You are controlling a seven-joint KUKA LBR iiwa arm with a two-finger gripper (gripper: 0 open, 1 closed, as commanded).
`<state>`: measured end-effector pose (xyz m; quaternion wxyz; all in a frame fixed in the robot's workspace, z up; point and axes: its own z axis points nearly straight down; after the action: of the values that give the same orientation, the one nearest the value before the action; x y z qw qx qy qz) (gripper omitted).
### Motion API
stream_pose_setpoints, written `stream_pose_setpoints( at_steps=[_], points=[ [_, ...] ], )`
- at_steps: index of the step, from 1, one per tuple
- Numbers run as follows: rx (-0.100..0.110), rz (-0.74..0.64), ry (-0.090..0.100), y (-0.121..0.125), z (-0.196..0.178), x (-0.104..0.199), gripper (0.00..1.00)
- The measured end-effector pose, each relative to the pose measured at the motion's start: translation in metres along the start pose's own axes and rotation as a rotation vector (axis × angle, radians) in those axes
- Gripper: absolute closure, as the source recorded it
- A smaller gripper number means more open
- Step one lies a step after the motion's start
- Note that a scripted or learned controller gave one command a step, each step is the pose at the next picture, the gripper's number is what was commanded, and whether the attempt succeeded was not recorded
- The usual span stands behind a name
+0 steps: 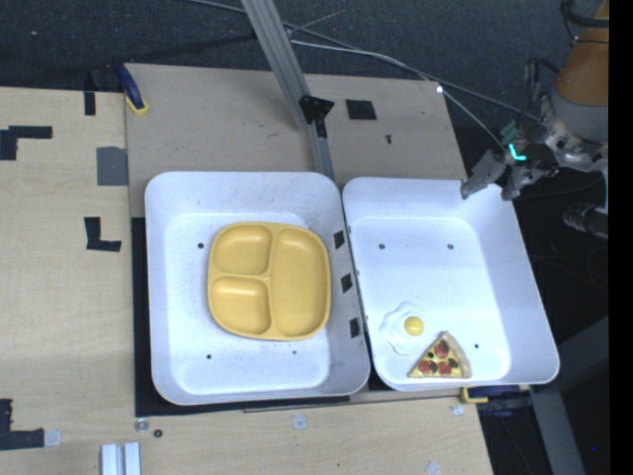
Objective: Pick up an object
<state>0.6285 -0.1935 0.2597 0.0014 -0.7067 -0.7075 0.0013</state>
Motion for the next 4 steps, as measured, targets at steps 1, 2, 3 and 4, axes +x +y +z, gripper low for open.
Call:
stream_pose_setpoints(
  at_steps=[1, 2, 3, 4],
  points=[
    [-0.003, 0.000, -0.001, 0.001, -0.001, 0.000, 0.00],
    [0.002, 0.000, 0.000, -0.007, 0.046, 0.005, 0.00],
    [0.002, -0.001, -0.001, 0.002, 0.098, 0.002, 0.00],
    [0.003, -0.002, 0.000, 0.002, 0.163, 0.006, 0.00]
  ],
)
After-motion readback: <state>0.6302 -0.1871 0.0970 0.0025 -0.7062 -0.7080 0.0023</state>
